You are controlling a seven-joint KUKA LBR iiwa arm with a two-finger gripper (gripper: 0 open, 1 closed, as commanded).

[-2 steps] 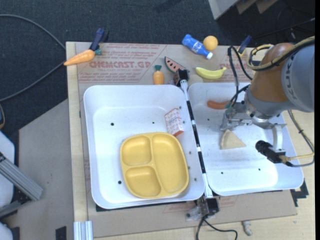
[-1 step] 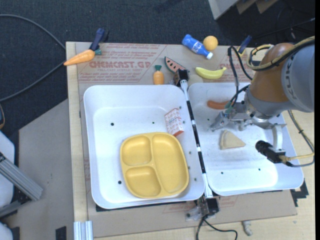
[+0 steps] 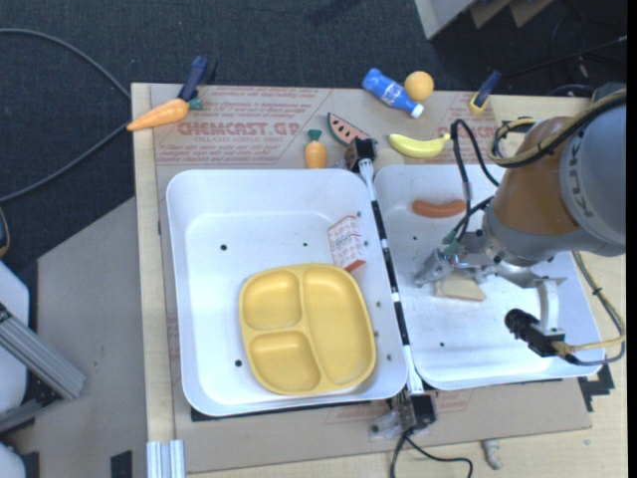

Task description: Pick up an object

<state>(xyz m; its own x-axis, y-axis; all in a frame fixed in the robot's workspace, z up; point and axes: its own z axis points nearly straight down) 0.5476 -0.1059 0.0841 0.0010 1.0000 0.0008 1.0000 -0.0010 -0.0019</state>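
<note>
A robotics lab: clamped cardboard-topped bench (image 3: 249, 127), twin white bins (image 3: 199, 207), loose cables (image 3: 60, 48), dark carpet (image 3: 149, 8)

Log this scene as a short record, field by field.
left bin: yellow divided plate, small red-and-white packet
right bin: sausage, pale wedge
gripper: low in right bin, beside the pale wedge
bench behind bins: carrot, banana, blue bottle, orange ball, watermelon slice
</note>
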